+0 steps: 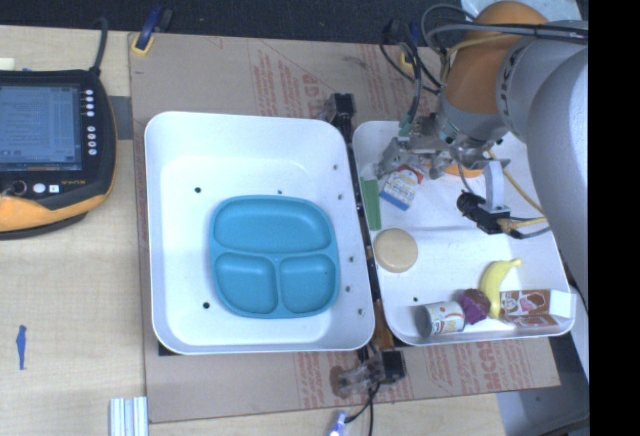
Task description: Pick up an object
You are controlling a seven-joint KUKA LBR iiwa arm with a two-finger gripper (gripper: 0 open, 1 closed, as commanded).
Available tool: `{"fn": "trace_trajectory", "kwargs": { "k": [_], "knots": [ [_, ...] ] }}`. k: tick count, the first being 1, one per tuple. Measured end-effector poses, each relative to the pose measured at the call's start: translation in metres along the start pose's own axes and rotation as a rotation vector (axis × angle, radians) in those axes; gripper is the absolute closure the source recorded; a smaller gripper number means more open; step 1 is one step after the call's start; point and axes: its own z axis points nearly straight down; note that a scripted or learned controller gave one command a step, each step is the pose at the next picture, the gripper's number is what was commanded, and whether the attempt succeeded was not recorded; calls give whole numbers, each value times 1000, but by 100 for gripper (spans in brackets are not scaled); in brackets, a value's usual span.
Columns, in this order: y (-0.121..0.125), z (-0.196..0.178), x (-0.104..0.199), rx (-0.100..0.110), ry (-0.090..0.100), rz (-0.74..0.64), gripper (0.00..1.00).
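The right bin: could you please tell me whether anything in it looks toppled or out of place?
In the right bin, a small can lies tipped on its side near the front wall, beside a banana. Nothing looks spilled.

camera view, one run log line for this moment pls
gripper: over small packet, far end of right bin | grasp: unclear | left bin: blue tray

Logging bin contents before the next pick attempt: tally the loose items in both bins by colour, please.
Blue: 1, divided plate in the left bin
Green: 1, flat strip
Tan: 1, round disc
Yellow: 1, banana
Purple: 1, small piece
Printed packaging: 3, packet, tube, carton
Total: 8
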Motion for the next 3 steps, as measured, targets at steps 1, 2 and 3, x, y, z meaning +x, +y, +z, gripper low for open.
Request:
{"fn": "trace_trajectory", "kwargs": {
  "k": [1,2,3],
  "knots": [
    [0,0,4,2,1,-1,0],
    [0,0,2,1,1,0,0],
    [0,0,4,2,1,-1,0]
  ]
}}
